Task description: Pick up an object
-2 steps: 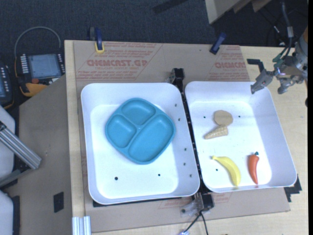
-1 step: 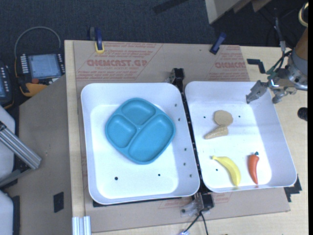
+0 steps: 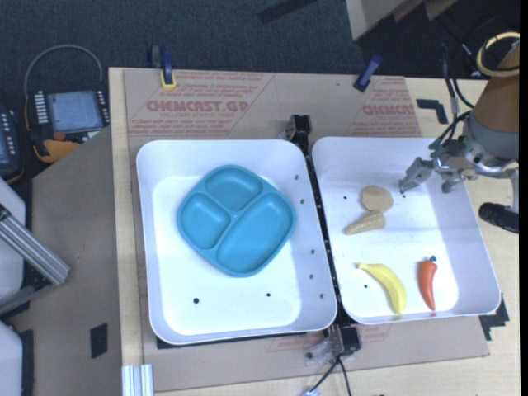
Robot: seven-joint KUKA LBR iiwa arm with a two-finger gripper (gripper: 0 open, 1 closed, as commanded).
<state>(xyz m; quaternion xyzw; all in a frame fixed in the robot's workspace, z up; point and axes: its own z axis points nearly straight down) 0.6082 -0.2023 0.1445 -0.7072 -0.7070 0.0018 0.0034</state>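
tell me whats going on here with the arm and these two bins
A grey robot arm reaches in from the right, its gripper hovering over the upper right part of the right bin. It holds nothing. Below and to its left in that bin lie a tan round cookie and a cone-shaped piece; a banana and a red-orange carrot lie nearer the front. The left bin holds a blue divided plate. Nothing has been picked up yet.

Bright, even overhead light; white bins [image 3: 227, 324] near glare, soft shadows under the plate [image 3: 237, 219]; slightly grainy, dim floor toward 12 o'clock
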